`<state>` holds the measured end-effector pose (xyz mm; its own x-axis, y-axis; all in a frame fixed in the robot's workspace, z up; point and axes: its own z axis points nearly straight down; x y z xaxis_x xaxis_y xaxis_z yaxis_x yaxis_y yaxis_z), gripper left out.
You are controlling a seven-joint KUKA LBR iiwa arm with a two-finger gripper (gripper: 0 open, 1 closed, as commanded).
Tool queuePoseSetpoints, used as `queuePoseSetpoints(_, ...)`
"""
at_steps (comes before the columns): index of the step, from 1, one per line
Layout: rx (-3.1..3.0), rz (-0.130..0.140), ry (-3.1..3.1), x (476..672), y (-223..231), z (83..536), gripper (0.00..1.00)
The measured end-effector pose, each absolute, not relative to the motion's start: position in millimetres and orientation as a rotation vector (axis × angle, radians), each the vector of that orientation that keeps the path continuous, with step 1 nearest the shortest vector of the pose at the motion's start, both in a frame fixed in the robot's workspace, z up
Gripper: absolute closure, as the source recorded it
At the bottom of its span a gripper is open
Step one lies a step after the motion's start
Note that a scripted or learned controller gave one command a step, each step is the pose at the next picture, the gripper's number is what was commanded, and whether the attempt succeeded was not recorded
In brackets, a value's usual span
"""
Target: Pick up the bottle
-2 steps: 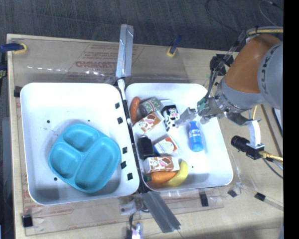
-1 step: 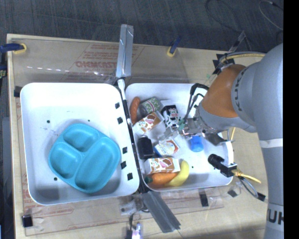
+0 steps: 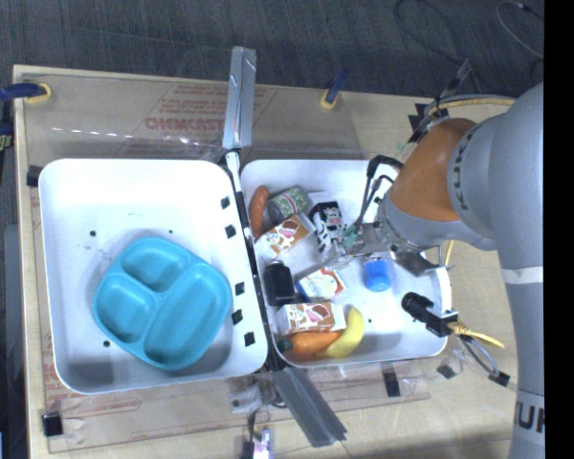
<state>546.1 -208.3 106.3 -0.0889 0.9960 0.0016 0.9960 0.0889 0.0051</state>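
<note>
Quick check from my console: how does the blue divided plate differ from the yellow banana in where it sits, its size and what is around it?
The blue divided plastic plate lies in the left white bin; the yellow banana lies in the right white bin. The plate is far larger than the banana. The plate lies alone, while the banana touches an orange carrot among packed clutter. Both rest flat, toward the near side of their bins.

Blue divided plate [image 3: 163,301] lying in left white bin [image 3: 62,194]. In right bin [image 3: 297,169]: hot dog [image 3: 258,209], green can [image 3: 290,202], small cartons [image 3: 284,237], black block [image 3: 278,282], carrot [image 3: 310,343] touching banana [image 3: 349,333] near front wall.
</note>
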Motion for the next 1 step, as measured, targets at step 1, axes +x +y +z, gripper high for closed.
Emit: queuePoseSetpoints(1, 2.119, 0.008, 2.317, 546.1, -208.3, 106.4, 0.0)
